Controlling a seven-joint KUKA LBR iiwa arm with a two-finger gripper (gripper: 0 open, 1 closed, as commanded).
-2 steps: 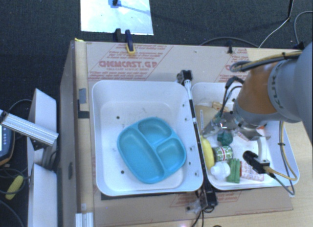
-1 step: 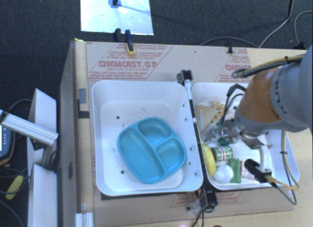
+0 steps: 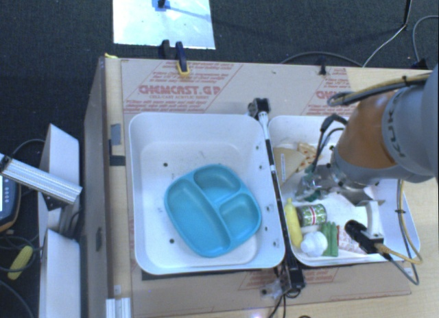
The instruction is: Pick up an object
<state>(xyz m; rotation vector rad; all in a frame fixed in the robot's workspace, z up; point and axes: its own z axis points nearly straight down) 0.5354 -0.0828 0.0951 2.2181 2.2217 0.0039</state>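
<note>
- At the frame's left edge, one pale aluminium rail on white blocks, over dark carpet floor.
- Upper left of centre, one shiny square sheet flat on the carpet.
- One worktop, covered in brown paper printed "CHEMCAST GP" in red, repeated across it; two white bins on it, side by side.
- Left bin: one blue plate with three compartments, lying flat, nothing on it.
- Right bin: five loose things. One pale wedge near the upper left wall; one yellow item along the left wall; one small can with a green label, lying just beside it, writing too small to read; one white round item below the can; one green item touching the white one on its right.
- Tool low over the right bin, just above the can, between it and the wedge; cannot tell whether wide or narrow, and nothing seen held.
- One grey arm with an orange band, reaching in from the right edge.
</note>
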